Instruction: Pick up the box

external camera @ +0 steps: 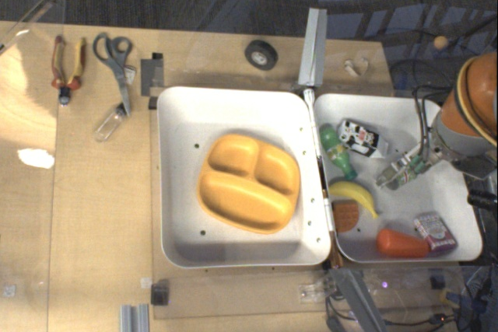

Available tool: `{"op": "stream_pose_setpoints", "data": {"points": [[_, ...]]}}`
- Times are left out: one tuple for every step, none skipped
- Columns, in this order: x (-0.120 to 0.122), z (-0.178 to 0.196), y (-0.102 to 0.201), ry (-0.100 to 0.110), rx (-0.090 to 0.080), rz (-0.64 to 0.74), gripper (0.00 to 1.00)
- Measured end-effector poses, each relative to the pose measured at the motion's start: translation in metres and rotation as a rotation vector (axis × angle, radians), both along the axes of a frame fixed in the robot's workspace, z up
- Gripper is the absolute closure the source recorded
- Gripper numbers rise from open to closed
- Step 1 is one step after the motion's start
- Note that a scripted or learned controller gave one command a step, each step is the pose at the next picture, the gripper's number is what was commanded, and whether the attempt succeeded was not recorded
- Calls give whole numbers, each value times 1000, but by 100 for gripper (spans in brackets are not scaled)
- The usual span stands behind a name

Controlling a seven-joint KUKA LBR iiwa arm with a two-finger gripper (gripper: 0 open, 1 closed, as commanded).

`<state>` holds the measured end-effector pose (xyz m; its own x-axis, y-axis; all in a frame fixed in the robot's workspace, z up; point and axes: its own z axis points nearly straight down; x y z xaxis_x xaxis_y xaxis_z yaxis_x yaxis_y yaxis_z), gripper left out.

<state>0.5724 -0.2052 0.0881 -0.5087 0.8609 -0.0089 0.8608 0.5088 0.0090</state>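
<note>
Hovering over right bin (467,241), gripper (394,173) carried nothing; finger state unclear; purple box (434,232) lay ungrasped, pickup pending.

You see the box (434,233), small and purple with a pale label; it lies flat, tilted, in the right bin's (467,190) near corner.

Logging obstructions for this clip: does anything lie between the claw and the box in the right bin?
Nothing visible does. The claw hovers mid-bin in the right bin; the box lies toward the bin's near right corner, with bare white floor between them. The carrot lies just left of the box, outside that line.
</note>
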Motion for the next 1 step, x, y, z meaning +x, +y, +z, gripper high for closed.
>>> {"op": "stream_pose_setpoints", "data": {"points": [[-49, 47, -1, 4, 1, 20, 0]]}}
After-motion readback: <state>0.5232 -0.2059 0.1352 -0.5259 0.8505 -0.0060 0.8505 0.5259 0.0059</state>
